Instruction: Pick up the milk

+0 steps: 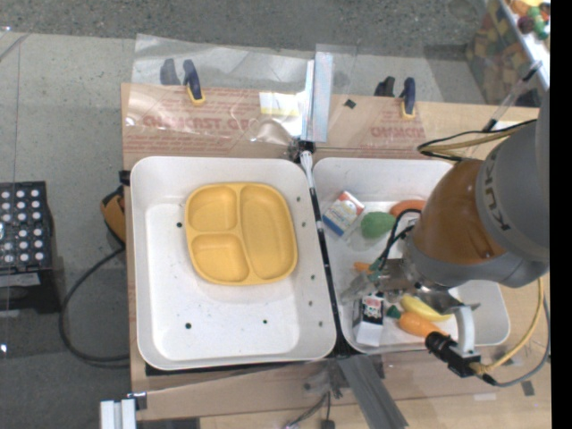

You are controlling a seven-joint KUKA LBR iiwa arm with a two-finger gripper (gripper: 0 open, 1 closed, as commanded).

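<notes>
The milk is a small white carton with blue and red print, lying tilted near the back left of the right bin. My gripper reaches down from the grey and orange arm into the middle of that bin, in front of the milk and apart from it. A small white box with a black label lies just in front of the gripper. The arm hides the bin's right half.
A green item and an orange-red item lie right of the milk. A banana and an orange carrot-like piece sit near the front. The left bin holds a yellow divided plate.
</notes>
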